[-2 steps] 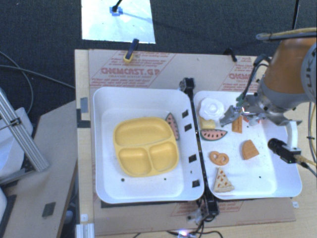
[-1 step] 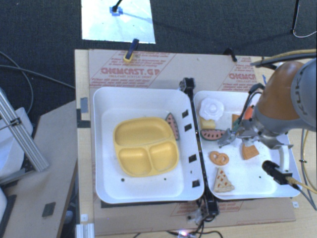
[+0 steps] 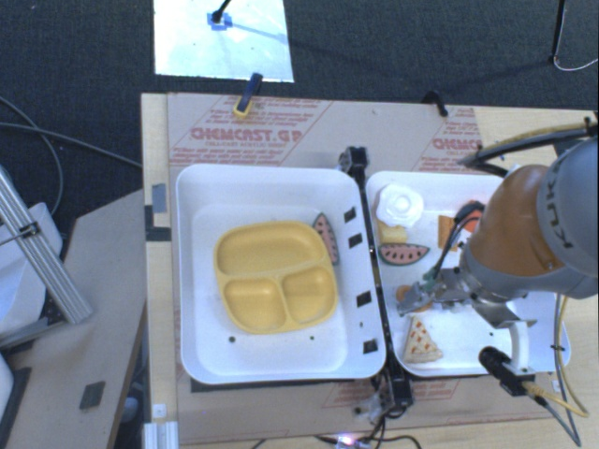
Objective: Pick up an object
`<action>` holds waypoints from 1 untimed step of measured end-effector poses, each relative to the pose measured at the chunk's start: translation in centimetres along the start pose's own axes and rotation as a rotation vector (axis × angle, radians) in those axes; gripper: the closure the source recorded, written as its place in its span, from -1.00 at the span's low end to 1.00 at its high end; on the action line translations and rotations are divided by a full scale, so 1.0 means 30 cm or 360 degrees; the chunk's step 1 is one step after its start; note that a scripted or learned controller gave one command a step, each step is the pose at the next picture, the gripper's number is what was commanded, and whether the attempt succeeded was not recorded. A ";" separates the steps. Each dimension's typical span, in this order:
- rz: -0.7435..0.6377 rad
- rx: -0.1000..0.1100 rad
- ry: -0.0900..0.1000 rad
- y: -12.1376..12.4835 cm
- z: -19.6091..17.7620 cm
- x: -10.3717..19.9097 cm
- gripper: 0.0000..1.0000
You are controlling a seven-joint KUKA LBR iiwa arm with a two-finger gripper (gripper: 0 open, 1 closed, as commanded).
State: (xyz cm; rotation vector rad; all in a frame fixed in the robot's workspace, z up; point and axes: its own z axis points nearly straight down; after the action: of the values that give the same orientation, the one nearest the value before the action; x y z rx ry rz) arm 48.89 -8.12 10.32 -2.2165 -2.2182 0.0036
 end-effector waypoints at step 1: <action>-0.0014 -0.0027 -0.0004 0.116 -0.335 0.122 -1.00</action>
State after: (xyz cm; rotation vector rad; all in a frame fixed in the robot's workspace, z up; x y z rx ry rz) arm 52.43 -4.48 20.35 -2.2166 -2.2376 -0.0130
